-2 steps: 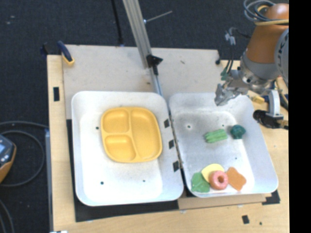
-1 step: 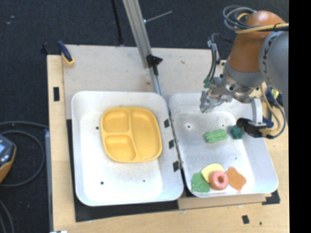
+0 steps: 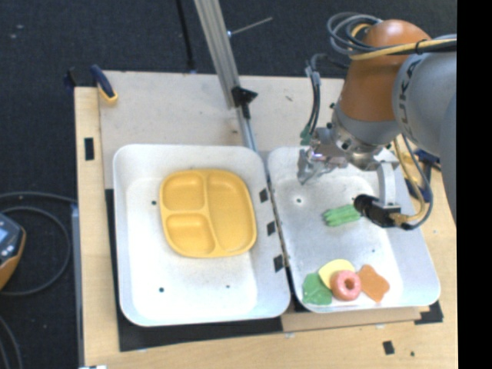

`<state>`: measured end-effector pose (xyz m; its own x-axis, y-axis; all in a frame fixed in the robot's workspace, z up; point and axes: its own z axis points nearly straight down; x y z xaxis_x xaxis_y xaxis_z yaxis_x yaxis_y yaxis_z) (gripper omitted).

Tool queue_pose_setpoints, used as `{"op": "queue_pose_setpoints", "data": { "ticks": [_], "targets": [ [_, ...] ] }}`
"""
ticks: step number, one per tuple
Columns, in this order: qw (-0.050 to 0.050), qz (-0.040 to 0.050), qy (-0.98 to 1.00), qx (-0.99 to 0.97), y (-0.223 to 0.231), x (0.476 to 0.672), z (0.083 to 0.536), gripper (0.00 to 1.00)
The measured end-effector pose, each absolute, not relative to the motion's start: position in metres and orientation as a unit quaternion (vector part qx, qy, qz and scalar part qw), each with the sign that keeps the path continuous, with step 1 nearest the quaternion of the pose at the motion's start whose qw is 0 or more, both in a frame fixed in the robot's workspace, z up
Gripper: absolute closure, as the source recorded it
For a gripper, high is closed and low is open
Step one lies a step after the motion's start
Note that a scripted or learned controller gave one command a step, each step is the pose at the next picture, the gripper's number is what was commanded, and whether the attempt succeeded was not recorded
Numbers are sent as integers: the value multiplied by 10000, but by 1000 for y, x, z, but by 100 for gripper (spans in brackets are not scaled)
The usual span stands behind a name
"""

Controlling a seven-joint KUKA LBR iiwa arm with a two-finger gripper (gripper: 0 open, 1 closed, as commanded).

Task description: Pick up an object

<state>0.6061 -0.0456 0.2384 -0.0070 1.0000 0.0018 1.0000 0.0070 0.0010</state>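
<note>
My gripper (image 3: 306, 167) hangs over the far left part of the right bin (image 3: 400, 256), above bare bin floor and with nothing visibly in it. A green oblong piece (image 3: 341, 216) lies a little to its right and nearer the front. At the bin's front edge a green chunk (image 3: 314, 290), a yellow piece (image 3: 335, 269), a pink ring (image 3: 347, 285) and an orange piece (image 3: 375, 283) sit huddled together. A yellow divided plate (image 3: 207, 211) lies in the left bin (image 3: 138, 283).
A slanted metal post (image 3: 223, 60) rises from the bench behind the bins. The arm's black cable fitting (image 3: 374, 210) hangs just right of the green oblong piece. A blue and yellow clamp (image 3: 104, 83) sits at the bench's far left corner.
</note>
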Motion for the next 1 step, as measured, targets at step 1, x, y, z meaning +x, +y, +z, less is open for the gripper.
{"op": "queue_pose_setpoints", "data": {
  "ticks": [1],
  "targets": [
    [6, -6, -7097, -7045, 9, 579, 244, 100]
  ]
}}
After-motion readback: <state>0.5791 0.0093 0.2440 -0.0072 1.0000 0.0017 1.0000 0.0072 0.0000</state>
